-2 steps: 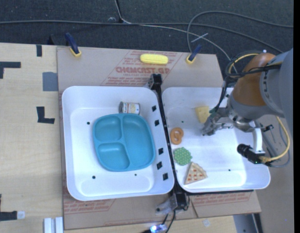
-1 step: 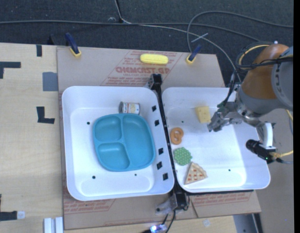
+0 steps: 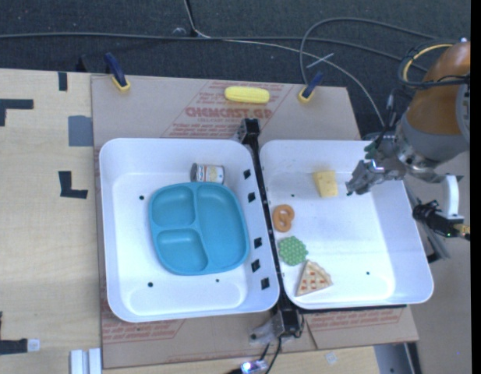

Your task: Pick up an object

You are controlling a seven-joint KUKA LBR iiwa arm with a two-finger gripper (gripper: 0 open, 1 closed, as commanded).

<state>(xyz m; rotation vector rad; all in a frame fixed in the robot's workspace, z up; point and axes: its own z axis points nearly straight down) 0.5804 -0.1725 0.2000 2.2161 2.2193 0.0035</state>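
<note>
Claw over right bin, finger state unclear, yellow block just left, apart

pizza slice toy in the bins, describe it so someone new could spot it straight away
Look in the right bin, the one without the blue tray. Along its left side toys run in a line toward the near edge; the pizza slice is nearest, just below the green round piece. It alone is triangular, pale with red spots and a tan crust.
</note>
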